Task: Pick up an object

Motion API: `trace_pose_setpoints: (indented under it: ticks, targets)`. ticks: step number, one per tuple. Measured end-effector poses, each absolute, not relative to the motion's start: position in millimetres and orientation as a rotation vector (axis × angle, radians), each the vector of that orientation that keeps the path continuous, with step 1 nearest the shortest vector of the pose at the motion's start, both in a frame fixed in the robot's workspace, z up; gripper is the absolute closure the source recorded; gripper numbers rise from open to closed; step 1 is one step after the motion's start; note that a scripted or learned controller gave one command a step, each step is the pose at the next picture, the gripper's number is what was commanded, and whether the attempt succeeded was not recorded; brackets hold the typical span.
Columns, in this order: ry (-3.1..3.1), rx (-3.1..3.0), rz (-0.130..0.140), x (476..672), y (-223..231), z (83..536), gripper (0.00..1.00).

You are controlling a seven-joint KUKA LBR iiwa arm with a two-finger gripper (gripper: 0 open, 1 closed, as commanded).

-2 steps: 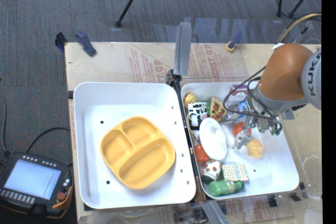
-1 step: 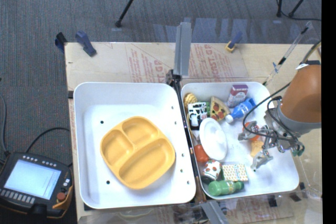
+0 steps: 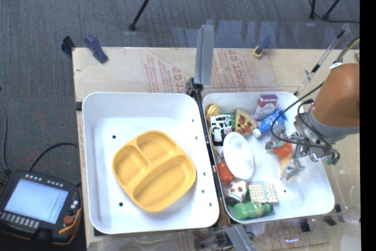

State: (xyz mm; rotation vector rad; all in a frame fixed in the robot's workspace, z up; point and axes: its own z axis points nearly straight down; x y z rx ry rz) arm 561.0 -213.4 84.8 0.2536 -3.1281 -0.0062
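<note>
A yellow divided plate (image 3: pixel 154 168) lies in the left bin (image 3: pixel 97 126). The right bin (image 3: pixel 320 200) holds a white dish (image 3: pixel 238 154) and toys along its left edge. The gripper (image 3: pixel 292 163) hangs near an orange piece (image 3: pixel 283 150) toward the right edge; its grasp cannot be told. Clutter could deflect it.

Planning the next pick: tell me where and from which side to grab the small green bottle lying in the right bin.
Grip the small green plastic bottle across the middle of its body, coming straight down from above. It lies flat on its side along the near wall of the right white bin, so its long sides are probably the easiest faces for the tool to close on.
</note>
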Motion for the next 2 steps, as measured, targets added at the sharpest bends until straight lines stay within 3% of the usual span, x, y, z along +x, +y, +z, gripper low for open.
trace_pose_setpoints:
  ticks: [1,2]
  targets:
    - [-3.115,0.364,-0.008,548.4,-206,84,0.0]
    - [-3.108,0.446,-0.008,636.3,-209,84,0.0]
